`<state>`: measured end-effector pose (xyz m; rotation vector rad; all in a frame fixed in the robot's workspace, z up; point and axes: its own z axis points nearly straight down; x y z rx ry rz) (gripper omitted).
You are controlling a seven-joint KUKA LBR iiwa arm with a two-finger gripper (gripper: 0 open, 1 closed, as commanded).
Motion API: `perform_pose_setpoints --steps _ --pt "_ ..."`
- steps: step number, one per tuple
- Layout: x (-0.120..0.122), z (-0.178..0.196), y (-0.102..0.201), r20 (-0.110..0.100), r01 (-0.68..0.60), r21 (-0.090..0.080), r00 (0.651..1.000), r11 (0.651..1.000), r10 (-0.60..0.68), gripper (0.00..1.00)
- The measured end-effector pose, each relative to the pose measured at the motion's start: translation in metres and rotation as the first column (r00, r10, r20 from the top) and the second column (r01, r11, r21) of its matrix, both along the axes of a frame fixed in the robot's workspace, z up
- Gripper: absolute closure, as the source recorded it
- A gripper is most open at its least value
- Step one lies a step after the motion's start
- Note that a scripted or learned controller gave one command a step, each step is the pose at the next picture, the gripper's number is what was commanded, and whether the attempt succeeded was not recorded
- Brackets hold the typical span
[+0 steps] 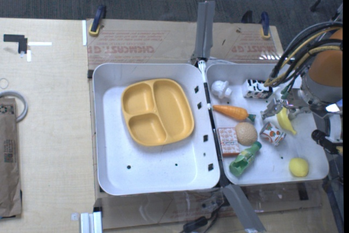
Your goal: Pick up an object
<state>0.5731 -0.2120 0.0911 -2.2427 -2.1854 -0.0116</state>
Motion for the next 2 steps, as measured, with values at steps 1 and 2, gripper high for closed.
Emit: perform_pose_setpoints --steps 1,2 --pt "-0.001 0.01 -0.005 0.002 0.005 -0.011 1.0 1.0 -0.005 1.0" --pt "-0.033 0.096 0.053 0.0 0.111 -0.014 0.994 0.994 -0.111 1.0"
